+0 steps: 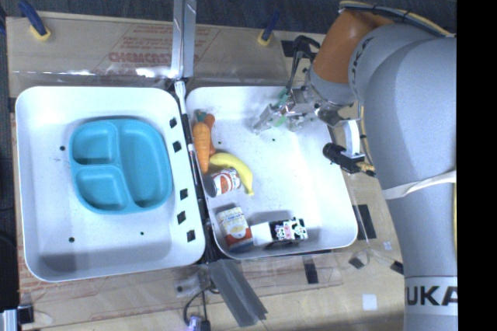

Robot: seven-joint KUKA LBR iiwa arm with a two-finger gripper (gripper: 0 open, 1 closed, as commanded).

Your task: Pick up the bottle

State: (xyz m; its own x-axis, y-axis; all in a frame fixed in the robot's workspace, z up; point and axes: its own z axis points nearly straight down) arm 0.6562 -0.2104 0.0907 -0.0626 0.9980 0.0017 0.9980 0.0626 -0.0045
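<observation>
Hovers over the far end of the right bin (314, 182), gripper (272, 120) open or closed impossible to tell, well apart from the bottle (234, 227) lying by the near wall, apparently mid-approach, needing next a reach across and descent.

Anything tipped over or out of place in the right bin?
Nothing spilled or damaged. The carrot, banana, can and two small containers lie crowded along the bin's left and lower edges; the gripper hovers apart, near its top.

Pincer (268, 120) above right bin (326, 189), bottle (233, 227) near.
</observation>
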